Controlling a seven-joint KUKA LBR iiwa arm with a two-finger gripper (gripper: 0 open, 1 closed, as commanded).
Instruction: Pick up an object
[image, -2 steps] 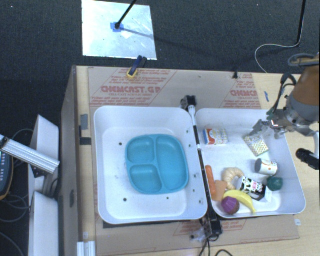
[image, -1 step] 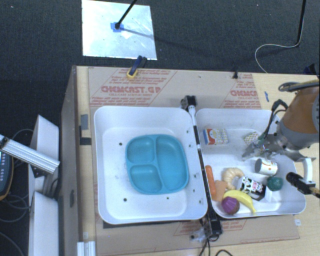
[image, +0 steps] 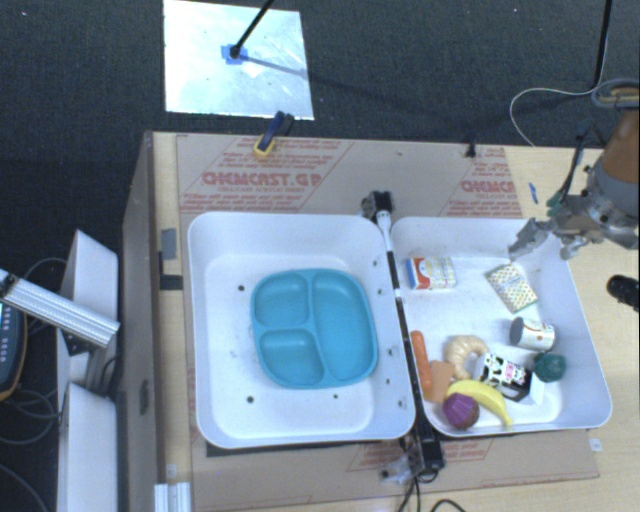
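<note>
- My fingers (image: 545, 240) hang over the far right corner of the right bin (image: 590, 385). They look spread, one grey tip reaching left over the white floor and the other toward my wrist, and nothing sits between them.
- Just below and slightly left of my fingers lies a small patterned packet (image: 512, 287), flat on the bin floor. It is the nearest thing to me, and it is apart from my tips.
- Further left, near the divider between the bins, lies a small white and red carton (image: 431, 272), with open floor between it and me.
- Below the packet, toward the near side, a small white cup (image: 531, 333) lies on its side, and a dark green ball (image: 549, 367) sits just beside it.
- The near left part of this bin is crowded: a tan pastry-like piece (image: 466, 352), a black and white toy (image: 505, 373), a yellow banana (image: 481, 398), a purple round thing (image: 460, 411) and an orange carrot (image: 422, 359) along the divider. Several of these touch or overlap, so they hem each other in.
- Well to my left, across the divider, the left bin (image: 220, 300) holds a blue divided tray (image: 314, 327).
- Both bins rest on a desk (image: 300, 170) covered with printed cardboard, and a cable (image: 535, 110) loops above my arm.
</note>
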